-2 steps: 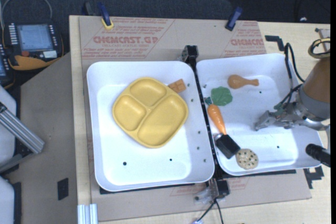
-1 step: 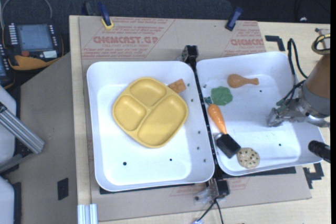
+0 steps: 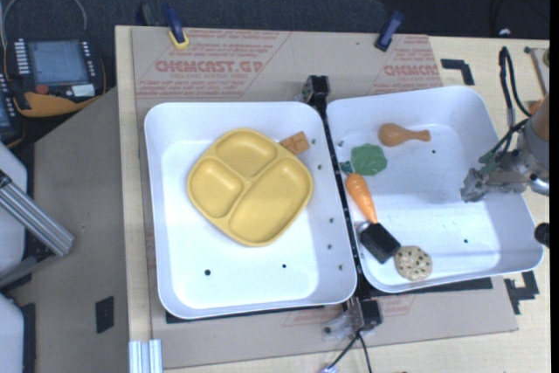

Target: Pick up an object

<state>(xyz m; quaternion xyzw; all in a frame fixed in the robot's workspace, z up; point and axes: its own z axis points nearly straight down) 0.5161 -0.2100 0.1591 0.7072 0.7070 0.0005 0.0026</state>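
In the right bin [image 3: 437,105] lie several small items. A tan drumstick [image 3: 403,134] rests near the back, with a green leafy piece [image 3: 369,159] in front of it. An orange carrot [image 3: 361,196] lies along the left wall, above a black and silver tool [image 3: 377,240] and a round speckled cookie [image 3: 412,262]. My gripper [image 3: 486,181] hangs low over the right side of this bin, well to the right of all the items, with nothing seen in it.
The left bin [image 3: 166,214] holds a yellow divided plate [image 3: 250,186] and a small brown piece [image 3: 295,142] at the plate's back right corner. Cables [image 3: 511,92] run along the right bin's far right rim. A teach pendant [image 3: 54,65] sits off the bench at left.
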